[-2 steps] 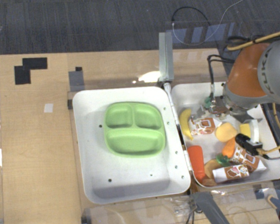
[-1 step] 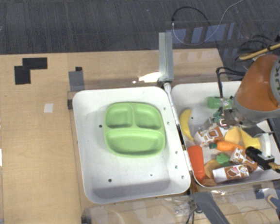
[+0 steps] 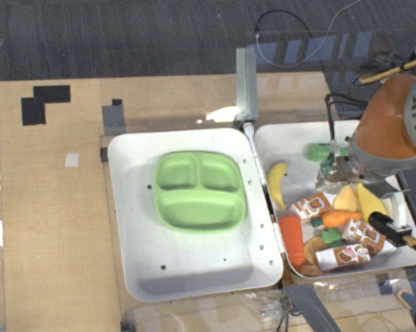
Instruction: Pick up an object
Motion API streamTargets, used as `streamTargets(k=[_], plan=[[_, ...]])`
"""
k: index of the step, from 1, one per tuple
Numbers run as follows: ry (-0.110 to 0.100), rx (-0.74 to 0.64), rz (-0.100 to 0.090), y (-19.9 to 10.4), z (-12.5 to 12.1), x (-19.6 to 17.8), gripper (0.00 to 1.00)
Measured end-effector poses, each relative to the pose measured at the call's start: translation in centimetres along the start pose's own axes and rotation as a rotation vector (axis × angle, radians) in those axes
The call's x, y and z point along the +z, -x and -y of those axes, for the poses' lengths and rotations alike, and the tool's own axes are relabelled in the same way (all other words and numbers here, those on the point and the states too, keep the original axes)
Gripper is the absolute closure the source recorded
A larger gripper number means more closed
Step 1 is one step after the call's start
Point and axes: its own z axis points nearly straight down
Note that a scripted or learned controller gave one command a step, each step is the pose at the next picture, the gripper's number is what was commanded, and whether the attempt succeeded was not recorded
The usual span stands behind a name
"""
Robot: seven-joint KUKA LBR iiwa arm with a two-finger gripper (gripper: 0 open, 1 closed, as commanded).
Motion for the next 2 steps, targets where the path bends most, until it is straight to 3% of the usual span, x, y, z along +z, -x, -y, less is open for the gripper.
streamTargets(k=[1,2], plan=[[-0.006,0.0,-0.001,0.0,0.2,0.2,0.0],[-0.062,-0.105,-0.02,2.7,6.1,3.0,0.0]])
